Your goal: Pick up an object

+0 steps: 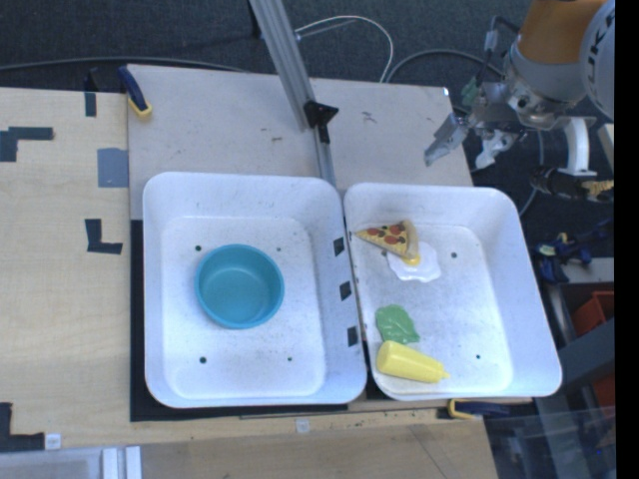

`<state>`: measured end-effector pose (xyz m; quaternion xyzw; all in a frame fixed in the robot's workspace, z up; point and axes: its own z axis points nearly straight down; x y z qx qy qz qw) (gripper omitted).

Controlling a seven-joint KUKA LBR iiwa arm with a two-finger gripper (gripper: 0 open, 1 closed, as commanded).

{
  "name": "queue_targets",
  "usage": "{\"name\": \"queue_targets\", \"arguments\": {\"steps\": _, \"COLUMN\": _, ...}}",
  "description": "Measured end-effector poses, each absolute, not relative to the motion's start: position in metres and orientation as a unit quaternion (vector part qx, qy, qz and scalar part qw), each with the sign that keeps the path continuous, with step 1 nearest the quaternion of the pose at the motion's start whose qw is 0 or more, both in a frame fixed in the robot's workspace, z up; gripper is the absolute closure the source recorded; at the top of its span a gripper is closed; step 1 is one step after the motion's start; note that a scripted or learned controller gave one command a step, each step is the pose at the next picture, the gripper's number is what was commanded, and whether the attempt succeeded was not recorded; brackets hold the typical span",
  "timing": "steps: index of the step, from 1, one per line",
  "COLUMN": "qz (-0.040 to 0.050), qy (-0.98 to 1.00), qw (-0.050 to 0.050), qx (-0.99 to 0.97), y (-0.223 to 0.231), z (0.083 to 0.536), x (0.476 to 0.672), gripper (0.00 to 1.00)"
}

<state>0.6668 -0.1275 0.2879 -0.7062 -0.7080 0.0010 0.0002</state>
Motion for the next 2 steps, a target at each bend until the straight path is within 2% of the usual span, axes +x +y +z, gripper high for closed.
{"name": "queue_targets", "arguments": {"steps": 1, "qz": 0.0011, "qy": -0.708, "qw": 0.0, "qx": -0.706, "y": -0.128, "z": 0.288, "x": 0.667, "gripper": 0.0}}
{"name": "queue_targets", "arguments": {"steps": 2, "qz": 0.0026, "qy": -0.708, "qw": 0.002, "qx": -0.707, "y": -0.122, "z": 0.233, "x": 0.657, "gripper": 0.0}}
